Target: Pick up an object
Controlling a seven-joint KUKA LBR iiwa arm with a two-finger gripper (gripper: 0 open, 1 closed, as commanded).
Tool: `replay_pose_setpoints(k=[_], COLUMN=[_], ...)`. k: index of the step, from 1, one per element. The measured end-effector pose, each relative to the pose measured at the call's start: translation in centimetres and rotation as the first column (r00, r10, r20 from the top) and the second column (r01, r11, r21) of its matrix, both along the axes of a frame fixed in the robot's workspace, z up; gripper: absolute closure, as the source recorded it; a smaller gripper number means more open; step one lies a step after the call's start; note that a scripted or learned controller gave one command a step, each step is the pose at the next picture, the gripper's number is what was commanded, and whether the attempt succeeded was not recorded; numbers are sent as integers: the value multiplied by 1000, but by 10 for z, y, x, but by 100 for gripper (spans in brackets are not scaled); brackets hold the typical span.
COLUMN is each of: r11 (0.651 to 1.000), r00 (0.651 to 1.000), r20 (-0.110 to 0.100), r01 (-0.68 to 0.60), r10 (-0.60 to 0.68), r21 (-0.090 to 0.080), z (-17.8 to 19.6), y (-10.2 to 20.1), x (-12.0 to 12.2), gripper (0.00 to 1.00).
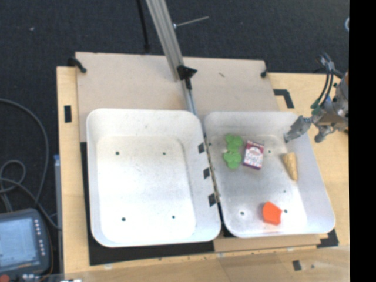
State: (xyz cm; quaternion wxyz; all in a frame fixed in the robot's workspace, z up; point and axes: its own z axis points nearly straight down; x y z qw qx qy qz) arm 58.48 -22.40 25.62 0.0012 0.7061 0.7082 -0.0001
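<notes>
Four objects lie in the right bin: a green piece, a small red-and-white box, a tan wedge and an orange block. We judge this the approach step. Our tool hangs over the bin's upper right corner, fingers spread, gripping nothing. Next we must lower over one object; the tan wedge lies nearest, slim and pointed, just below the tool.

Box between leaf toy and cone
</notes>
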Motion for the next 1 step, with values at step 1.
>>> replay_pose_setpoints(k=[1], r11=[1000], r00=[1000], r20=[-1], r01=[-1], r10=[1], r21=[-1], z=[0], y=[0], x=[0], gripper=[0])
